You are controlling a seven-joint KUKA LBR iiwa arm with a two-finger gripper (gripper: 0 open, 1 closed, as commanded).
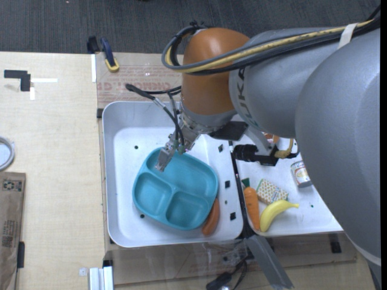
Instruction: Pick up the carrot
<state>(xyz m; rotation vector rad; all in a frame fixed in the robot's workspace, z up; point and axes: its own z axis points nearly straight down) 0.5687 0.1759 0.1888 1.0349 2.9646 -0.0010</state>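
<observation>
Gripper point(164, 161) is down in the left bin point(121, 138), tips at the upper-left rim of the blue divided tray point(175, 192). Can't tell from this angle how it's set or whether it has anything; the tips are small and dark against the tray. Carrot point(251, 207) is in the right bin point(320, 219), hard against the bin's left wall, lying roughly lengthwise along it with the fat end toward the top of the view and the taper running down toward the near edge. The banana point(277, 213) is just beside it on the right, lower ends touching or nearly so, and a checkered block point(270, 191) sits just above the banana. There's also a small can point(300, 174) further up, partly under the arm, and an orange-brown sausage-shaped item point(211, 217) in the left bin by the tray's lower right corner, so don't confuse that with the target. So the gripper is in the wrong bin, well apart from the carrot, and the pick hasn't started. Handling guess: looks like a toy carrot, light, rigid, smooth skin so likely a bit slippery, and not fragile. I'd close across the thick upper half, jaws perpendicular to its length. The wall on one side and the banana on the other leave little finger room, so the upper end, clear of the banana, looks best.
</observation>
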